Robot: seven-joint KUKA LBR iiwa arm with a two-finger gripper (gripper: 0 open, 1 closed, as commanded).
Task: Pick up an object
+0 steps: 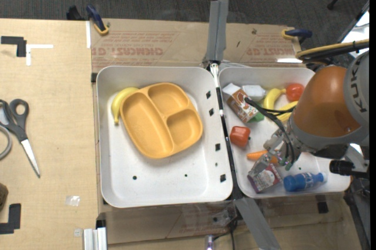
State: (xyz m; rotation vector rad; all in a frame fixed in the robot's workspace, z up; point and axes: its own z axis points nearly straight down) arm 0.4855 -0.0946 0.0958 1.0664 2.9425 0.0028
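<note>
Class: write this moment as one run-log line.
arm: over right bin | end effector: low beside purple packet | blue bottle: lying in bin

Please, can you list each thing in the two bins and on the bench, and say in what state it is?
Yellow divided plate: flat, right way up, in left bin.
Banana: lying beside the plate, touching its rim.
Blue bottle: on its side, right bin.
Brown carton: lying tilted, right bin.
Foil pouch: lying flat, right bin.
Scissors: closed, on the bench.
Gripper: low over the right bin.

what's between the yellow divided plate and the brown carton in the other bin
The camera view shows bare floor of the left bin, then the two bins' meeting walls, before the brown carton.
</note>
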